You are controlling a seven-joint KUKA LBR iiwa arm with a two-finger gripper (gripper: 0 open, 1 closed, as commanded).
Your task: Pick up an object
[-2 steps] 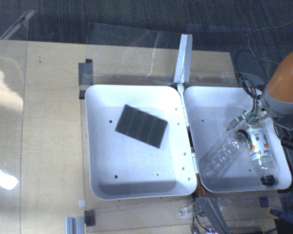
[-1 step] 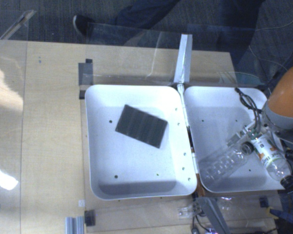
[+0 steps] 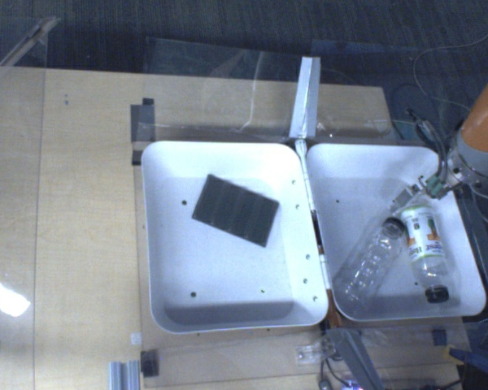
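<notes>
While the arm point(image 3: 481, 128) waits at the right edge, two bottles point(image 3: 427, 242) lie untouched in the right bin point(image 3: 342, 177). Its claw point(image 3: 431, 187) hangs above them, grip unclear. Next, it should descend onto one.

Right bin point(image 3: 342, 177): 2 bottles crowd the near right part — a clear empty bottle point(image 3: 368, 260) lying at a slant, and a labelled bottle point(image 3: 424, 242) with a dark cap just beside it, necks close together. The arm point(image 3: 481, 132) overhangs the far right corner. Far left floor is open. Left bin point(image 3: 159, 242): 1 flat dark pad point(image 3: 235, 210) lies mid-floor — open floor all around it. An upright divider post point(image 3: 305, 96) stands behind the shared rims.
</notes>
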